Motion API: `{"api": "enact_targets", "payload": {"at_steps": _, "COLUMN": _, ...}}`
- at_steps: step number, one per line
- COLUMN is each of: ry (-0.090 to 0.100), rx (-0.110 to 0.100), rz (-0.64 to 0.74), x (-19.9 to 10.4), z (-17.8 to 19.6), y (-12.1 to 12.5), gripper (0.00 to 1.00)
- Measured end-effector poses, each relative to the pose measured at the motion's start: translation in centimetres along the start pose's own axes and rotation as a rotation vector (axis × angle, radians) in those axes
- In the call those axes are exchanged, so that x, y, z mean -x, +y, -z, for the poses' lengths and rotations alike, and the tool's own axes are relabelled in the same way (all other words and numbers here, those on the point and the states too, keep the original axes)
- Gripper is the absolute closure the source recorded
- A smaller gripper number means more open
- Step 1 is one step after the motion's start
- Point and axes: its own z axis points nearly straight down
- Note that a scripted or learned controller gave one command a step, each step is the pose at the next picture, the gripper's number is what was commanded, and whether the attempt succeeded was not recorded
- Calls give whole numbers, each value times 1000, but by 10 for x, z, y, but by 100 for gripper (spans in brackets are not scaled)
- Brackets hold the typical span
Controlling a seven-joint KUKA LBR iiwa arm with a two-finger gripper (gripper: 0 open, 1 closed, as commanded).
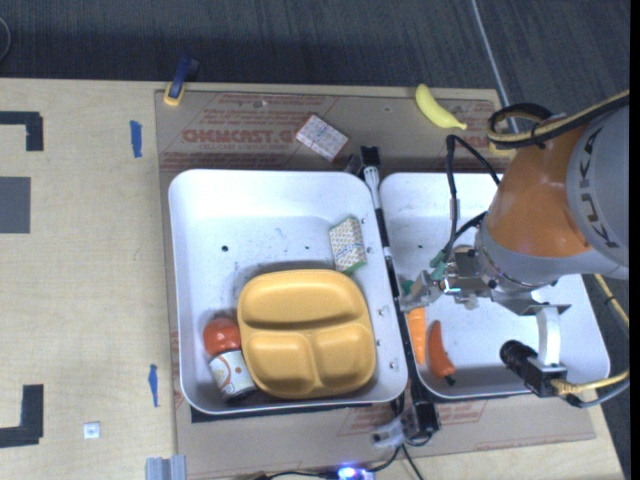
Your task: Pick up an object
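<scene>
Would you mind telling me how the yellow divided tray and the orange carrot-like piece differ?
The yellow tray lies in the left bin; the orange piece lies in the right bin, near the gripper. The tray is broad, rounded and split into compartments, while the orange piece is slim and elongated. The tray is far larger. Both rest near their bins' front edges.
</scene>
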Motion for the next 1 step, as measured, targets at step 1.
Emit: {"api": "enact_targets", "payload": {"at_steps": 1, "ry": 0, "rx": 0, "rz": 0, "x": 83, "z": -57, "y": 9, "gripper": 0}}
